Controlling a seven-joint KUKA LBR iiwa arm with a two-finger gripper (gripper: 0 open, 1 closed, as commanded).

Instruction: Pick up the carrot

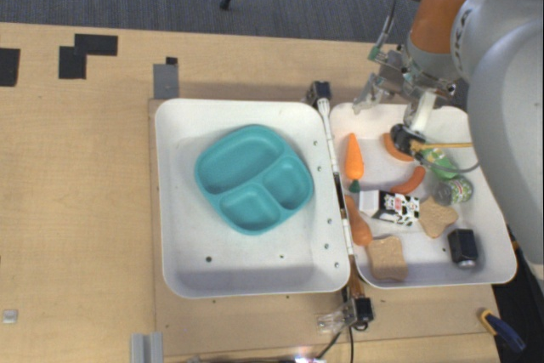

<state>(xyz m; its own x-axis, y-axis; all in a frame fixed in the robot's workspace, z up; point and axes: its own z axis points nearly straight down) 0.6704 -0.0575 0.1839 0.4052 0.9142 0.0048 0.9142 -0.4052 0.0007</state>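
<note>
1. A pale wooden bench (76, 208) fills most of the view, with dark grey carpet beyond its far edge and a few black squares marked on its left part
2. The grey arm (501, 72) reaches in from the right, its orange band (438, 13) above the wrist, over the far end of the right bin
3. The left bin (183, 268) is shallow and white and holds a teal divided plate (252, 177) with three compartments, lying near its middle
4. The right bin (493, 268) holds the clutter: a tan sponge-like block (388, 257) at the near edge, a second tan piece (438, 219), a small black cylinder (462, 246), a green-and-clear wrapped item (446, 174), an orange disc (398, 144) and a thin orange-red sausage shape (410, 180)
5. A small black-and-white printed card (398, 207) lies in the middle of that bin; its markings are too small to read
6. The carrot (354, 157) is short, bright orange and tapered, with a dark green tip at its near end; it lies along the right bin's left wall, apart from the other items
7. The gripper (399, 93) hangs at the bin's far edge, well apart from the carrot; whether its fingers are apart or together I cannot tell, and nothing shows between them
</note>
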